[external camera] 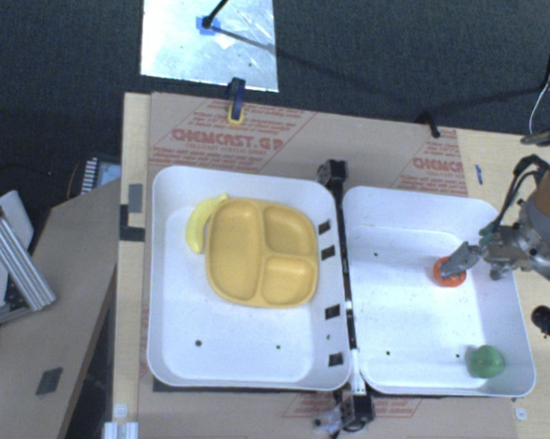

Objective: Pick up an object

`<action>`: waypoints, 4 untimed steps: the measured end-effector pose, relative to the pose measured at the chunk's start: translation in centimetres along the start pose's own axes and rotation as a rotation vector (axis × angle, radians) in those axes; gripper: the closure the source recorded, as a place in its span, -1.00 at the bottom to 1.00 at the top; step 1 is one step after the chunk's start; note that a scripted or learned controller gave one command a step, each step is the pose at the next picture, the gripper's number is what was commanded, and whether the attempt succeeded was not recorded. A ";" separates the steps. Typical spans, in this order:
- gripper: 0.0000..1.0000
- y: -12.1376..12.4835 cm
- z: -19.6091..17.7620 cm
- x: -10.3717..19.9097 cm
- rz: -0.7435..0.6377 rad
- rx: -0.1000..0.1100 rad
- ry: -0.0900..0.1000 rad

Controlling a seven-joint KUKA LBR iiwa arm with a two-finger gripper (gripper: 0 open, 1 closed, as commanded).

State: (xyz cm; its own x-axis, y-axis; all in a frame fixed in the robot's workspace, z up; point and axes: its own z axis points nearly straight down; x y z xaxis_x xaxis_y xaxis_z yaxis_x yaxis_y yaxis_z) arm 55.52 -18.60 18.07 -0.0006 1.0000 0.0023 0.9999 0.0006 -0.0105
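Observation:
A small orange-red object (449,276) lies in the right bin (396,363), near its right wall. My gripper (467,261) reaches in from the right and sits directly over this object, covering its upper part. I cannot tell whether it touches the object. A green ball (485,361) rests in the near right corner of the same bin, well apart from the gripper.
The left bin (177,348) holds a yellow divided plate (259,252) with a yellow banana (198,222) tucked along its left side. A black divider strip (340,284) runs between the bins. The arm's grey wrist (548,238) hangs over the right bin's wall.

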 end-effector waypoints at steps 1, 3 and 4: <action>-1.00 0.3 -0.6 0.0 -0.003 -0.012 -0.003; -1.00 1.0 9.9 0.8 -0.002 -0.008 -0.001; 1.00 1.1 8.5 0.7 -0.001 -0.014 -0.004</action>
State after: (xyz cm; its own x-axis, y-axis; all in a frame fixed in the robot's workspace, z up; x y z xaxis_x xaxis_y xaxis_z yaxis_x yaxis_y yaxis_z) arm 56.56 -17.85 9.52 -0.0016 1.0000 -0.0015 1.0000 0.0016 0.0035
